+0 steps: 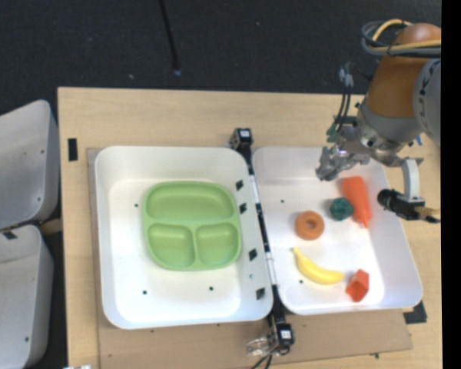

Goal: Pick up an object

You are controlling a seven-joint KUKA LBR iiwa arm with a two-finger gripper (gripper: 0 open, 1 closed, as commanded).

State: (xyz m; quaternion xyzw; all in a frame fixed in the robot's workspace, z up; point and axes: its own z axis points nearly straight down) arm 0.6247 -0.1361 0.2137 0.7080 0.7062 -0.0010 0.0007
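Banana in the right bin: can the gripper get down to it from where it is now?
Probably yes. The banana lies flat on the bin floor with open space around it; the donut and red block sit apart from it. The gripper hangs over the bin's far side, nothing between.

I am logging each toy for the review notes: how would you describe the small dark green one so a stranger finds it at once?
Start at the right-hand shallow white bin, the one holding toys rather than the green divided plate. Near its middle, a small dark teal-green knobbly round toy sits beside the long orange carrot-shaped toy, right of the orange ring-shaped doughnut toy. It is the only green piece in that bin.
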